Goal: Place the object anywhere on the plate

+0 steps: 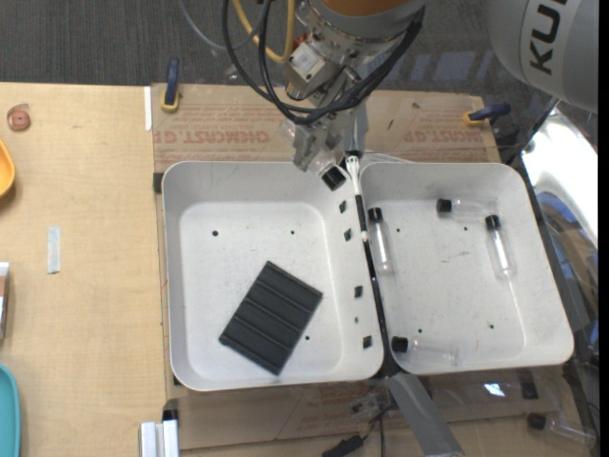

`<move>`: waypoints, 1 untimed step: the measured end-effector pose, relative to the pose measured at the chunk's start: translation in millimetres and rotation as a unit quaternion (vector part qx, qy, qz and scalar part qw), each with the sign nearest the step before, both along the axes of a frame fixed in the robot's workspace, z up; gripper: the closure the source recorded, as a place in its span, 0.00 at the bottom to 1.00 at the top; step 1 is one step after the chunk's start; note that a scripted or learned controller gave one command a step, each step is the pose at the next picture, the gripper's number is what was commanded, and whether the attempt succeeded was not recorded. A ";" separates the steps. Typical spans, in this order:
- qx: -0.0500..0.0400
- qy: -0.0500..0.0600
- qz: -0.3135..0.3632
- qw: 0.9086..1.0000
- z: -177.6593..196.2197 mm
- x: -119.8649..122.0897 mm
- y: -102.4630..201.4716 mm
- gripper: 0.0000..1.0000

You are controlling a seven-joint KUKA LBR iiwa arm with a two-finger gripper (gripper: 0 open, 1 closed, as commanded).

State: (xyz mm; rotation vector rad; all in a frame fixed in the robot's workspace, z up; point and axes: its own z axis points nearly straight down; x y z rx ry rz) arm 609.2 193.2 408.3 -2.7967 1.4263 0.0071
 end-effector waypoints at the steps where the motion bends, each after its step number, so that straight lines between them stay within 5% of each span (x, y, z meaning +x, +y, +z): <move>1: 0.001 -0.001 0.191 0.982 -46.5 50.5 21.8 1.00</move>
